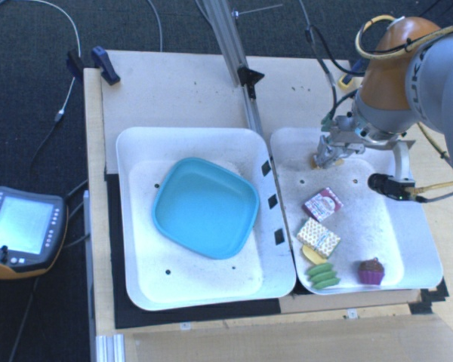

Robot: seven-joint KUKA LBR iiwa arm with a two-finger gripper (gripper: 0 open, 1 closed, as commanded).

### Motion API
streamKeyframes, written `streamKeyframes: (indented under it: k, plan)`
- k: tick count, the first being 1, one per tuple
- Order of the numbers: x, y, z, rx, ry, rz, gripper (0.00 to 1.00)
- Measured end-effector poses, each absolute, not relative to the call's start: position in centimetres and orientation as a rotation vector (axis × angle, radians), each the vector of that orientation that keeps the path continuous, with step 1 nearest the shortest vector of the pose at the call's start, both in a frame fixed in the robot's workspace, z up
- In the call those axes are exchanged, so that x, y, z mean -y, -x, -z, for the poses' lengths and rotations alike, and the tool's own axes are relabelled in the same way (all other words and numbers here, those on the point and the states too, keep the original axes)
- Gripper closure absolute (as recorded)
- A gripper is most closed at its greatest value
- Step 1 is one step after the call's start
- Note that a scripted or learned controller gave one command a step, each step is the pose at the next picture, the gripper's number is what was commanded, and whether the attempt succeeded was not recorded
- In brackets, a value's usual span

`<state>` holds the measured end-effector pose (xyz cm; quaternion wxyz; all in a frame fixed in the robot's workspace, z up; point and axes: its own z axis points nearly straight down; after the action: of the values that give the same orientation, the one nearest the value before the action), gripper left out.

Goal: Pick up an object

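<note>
The claw (328, 155) hangs low over the right bin (415, 240), near its far edge; whether it is apart or together cannot be told. Loose objects lie toward the bin's near edge: a pink packet (323, 204), a checkered packet (318, 237), a green pod (322, 276) and perhaps a purple cupcake (371, 271).

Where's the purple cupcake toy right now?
The purple cupcake toy sits in the right bin, near its front right corner, just right of the green pea pod.

Two white bins (136, 202); one blue plate (205, 207); two packets (322, 204); one pea pod (322, 276); one purple cupcake (371, 271).
</note>
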<state>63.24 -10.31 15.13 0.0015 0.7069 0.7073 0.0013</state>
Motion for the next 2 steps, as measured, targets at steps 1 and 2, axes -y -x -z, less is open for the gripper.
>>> streamKeyframes:
  k: [1,2]
  plan:
    - [10.6,-63.3,-19.4,-2.219,-2.219,-0.004,1.0]
    - [10.6,-63.4,-24.7,-2.219,-2.218,-0.006,1.0]
